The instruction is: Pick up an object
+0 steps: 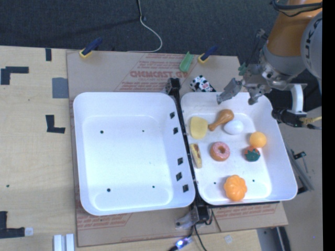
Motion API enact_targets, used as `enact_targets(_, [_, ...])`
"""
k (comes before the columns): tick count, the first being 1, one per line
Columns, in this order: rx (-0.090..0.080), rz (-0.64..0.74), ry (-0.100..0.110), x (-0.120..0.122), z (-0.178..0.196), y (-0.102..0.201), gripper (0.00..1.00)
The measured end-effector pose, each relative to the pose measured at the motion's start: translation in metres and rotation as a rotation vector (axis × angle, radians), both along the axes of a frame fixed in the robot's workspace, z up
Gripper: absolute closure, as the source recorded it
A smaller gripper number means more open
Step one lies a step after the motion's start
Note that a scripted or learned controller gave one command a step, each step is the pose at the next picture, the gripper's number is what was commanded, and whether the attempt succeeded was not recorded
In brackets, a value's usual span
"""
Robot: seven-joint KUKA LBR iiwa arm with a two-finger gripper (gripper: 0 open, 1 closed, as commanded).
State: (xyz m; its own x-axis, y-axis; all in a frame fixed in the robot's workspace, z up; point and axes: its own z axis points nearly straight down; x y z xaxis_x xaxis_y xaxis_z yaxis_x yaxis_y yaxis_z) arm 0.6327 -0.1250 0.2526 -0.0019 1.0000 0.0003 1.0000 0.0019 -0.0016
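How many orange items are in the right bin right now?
2: an orange ball near the right wall, and an orange pumpkin near the front edge. None looks hidden.

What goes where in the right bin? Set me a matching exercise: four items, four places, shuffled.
Items:
1. pumpkin
2. donut
3. drumstick
4. orange ball

Places:
A. far part of the bin, beside the white egg
B. near edge
C. right side, just above the green-topped piece
D. centre

Pairs: 1-B, 2-D, 3-A, 4-C
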Motion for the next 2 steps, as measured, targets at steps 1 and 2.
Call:
enact_targets(1, [0.002, 0.008, 0.005, 0.036, -0.074, 0.088, 0.00])
enact_targets(2, [0.003, 0.010, 0.000, 0.035, -0.069, 0.186, 0.00])
